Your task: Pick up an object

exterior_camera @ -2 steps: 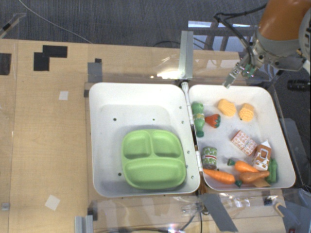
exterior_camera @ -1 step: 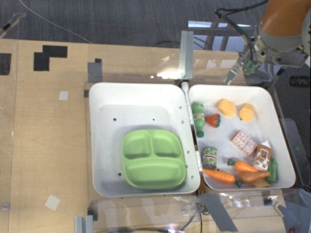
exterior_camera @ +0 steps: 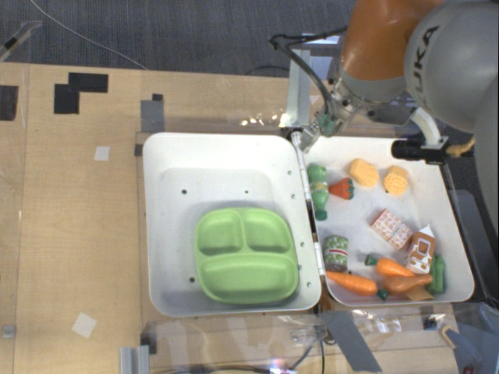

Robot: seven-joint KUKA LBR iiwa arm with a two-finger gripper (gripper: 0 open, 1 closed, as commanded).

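Observation:
The right bin [exterior_camera: 456,232] holds several toy foods: a green bottle [exterior_camera: 316,181], a strawberry [exterior_camera: 341,188], two yellow pieces [exterior_camera: 363,172] [exterior_camera: 397,181], a pink checked box [exterior_camera: 389,227], a small carton [exterior_camera: 422,252], a green can [exterior_camera: 337,249] and carrots [exterior_camera: 351,283] [exterior_camera: 394,269]. My gripper [exterior_camera: 309,135] hangs from the orange-banded wrist [exterior_camera: 382,29] above the far left corner of that bin, just beyond the green bottle. Nothing shows in its grasp.
The left bin [exterior_camera: 168,209] holds a green divided plate [exterior_camera: 246,254]. A raised rim [exterior_camera: 306,209] separates the two bins. The grey arm [exterior_camera: 456,53] covers the far right. A metal post [exterior_camera: 298,92] stands behind the bins.

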